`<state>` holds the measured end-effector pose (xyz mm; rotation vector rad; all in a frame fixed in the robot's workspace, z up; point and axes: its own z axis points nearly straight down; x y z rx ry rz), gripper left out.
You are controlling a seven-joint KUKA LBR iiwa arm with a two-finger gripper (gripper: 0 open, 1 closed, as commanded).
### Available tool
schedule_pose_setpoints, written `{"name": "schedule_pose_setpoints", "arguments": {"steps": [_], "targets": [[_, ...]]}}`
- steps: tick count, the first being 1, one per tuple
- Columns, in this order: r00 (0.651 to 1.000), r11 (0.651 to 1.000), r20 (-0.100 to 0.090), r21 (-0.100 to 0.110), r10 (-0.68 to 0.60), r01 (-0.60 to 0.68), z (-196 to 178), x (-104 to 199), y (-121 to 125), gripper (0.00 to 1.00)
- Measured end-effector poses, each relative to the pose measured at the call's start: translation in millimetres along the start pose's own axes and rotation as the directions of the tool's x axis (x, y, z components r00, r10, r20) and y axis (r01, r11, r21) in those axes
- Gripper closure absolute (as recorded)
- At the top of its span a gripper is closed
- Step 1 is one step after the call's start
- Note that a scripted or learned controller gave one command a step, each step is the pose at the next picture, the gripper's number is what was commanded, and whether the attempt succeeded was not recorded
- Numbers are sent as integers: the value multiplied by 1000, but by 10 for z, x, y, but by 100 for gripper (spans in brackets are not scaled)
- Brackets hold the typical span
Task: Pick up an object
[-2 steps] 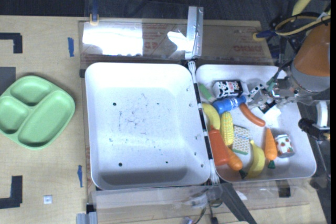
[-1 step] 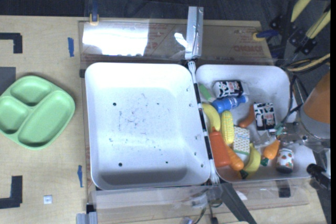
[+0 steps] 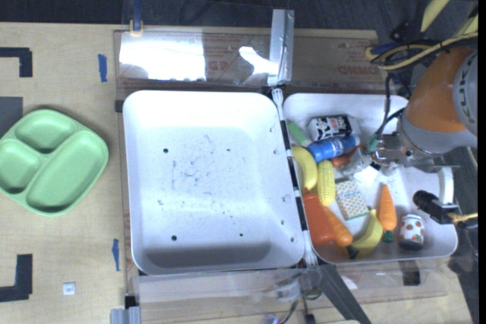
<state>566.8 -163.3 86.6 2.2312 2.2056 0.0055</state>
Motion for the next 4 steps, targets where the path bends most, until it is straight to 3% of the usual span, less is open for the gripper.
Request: {"name": "schedule_pose_setpoints", "arguments": {"steps": [1, 2, 3, 4], "targets": [[1000, 1000, 0, 3, -12, 12, -2, -331, -559, 0], [1000, 1000, 2, -2, -10, 10, -109, -335, -543, 100], [1000, 1000, 2, -5, -8, 8, -205, -336, -538, 100], [979, 979, 2, 4, 205, -205, -28, -23, -21, 100]]}}
